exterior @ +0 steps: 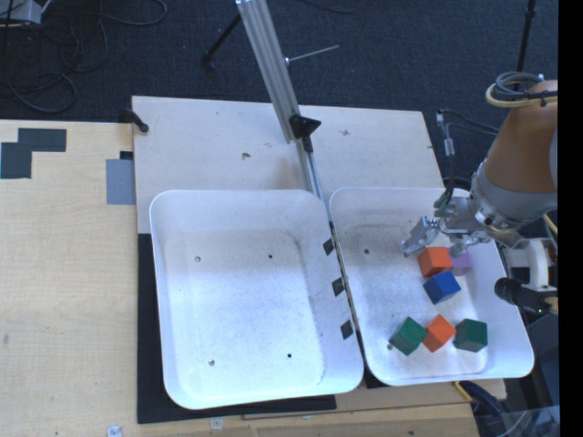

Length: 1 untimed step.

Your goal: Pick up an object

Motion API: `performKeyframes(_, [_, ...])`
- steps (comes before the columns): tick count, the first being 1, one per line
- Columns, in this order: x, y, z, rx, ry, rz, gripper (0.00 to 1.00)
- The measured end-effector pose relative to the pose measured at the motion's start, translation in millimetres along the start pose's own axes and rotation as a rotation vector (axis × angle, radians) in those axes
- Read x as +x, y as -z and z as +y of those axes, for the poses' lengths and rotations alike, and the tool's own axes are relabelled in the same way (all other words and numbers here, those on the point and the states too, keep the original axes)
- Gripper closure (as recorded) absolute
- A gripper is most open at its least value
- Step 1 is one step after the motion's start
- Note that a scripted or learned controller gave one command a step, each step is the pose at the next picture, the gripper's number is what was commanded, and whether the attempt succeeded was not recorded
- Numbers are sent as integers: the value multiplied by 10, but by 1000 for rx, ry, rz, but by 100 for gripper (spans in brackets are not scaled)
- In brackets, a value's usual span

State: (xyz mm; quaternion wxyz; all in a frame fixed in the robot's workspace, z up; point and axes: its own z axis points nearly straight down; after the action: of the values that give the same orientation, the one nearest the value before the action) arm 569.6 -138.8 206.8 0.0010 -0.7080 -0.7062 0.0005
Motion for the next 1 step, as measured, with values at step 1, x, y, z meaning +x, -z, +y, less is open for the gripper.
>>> performKeyframes(1, [-542,-915,-167,0,3,-1,0])
